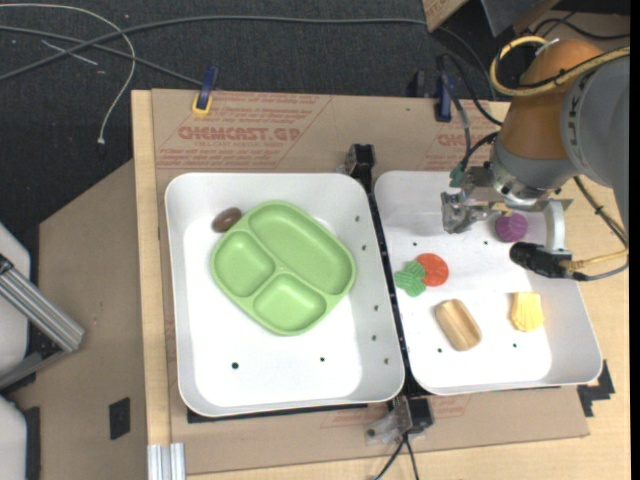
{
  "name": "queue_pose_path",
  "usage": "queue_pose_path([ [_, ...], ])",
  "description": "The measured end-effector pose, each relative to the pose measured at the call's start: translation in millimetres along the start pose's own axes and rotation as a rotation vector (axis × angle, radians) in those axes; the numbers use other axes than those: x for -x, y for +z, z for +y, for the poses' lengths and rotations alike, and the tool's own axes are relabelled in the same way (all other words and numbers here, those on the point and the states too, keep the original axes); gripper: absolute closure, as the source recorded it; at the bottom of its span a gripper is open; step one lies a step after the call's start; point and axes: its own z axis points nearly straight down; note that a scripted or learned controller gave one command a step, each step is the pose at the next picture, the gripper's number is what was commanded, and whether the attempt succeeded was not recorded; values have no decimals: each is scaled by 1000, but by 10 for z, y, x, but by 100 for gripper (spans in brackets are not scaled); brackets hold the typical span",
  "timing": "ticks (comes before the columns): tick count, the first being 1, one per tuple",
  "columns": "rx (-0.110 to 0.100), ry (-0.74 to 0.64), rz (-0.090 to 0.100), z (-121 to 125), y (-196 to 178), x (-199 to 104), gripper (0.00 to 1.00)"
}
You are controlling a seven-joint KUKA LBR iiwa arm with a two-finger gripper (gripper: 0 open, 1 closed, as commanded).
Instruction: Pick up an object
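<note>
Red print on the brown cardboard sheet (250, 128) covering the worktop reads roughly "CHEMCAST GP", upside-down lettering that is partly blurred; a second patch of the same red print sits near the arm.

2 shallow white bins lie side by side on the cardboard. The left white bin (200, 368) holds a light green plastic divided plate with 3 compartments (283, 266), set at a tilt, and a small brown oval object (228, 219) just beside the plate's upper left rim.

The right white bin (570, 358) holds a red and green toy vegetable (422, 273) near its left wall, a tan bread-shaped block (458, 324) below it, a yellow ridged toy piece (527, 311) towards the right, and a small purple round toy (512, 227) near the top.

The grey arm with its orange band (545, 98) reaches in from the right and bends down over the upper part of the right bin. Its metal end effector (462, 211) hangs just left of the purple toy; I cannot tell how far it is open, and nothing is visibly between its fingers.
</note>
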Motion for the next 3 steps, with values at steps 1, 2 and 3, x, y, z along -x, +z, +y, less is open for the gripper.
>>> queue_pose_path([
  [1,-2,0,1,-9,508,-8,0],
  [2,5,0,0,13,357,-6,100],
  [3,12,-2,-2,48,-147,-104,100],
])
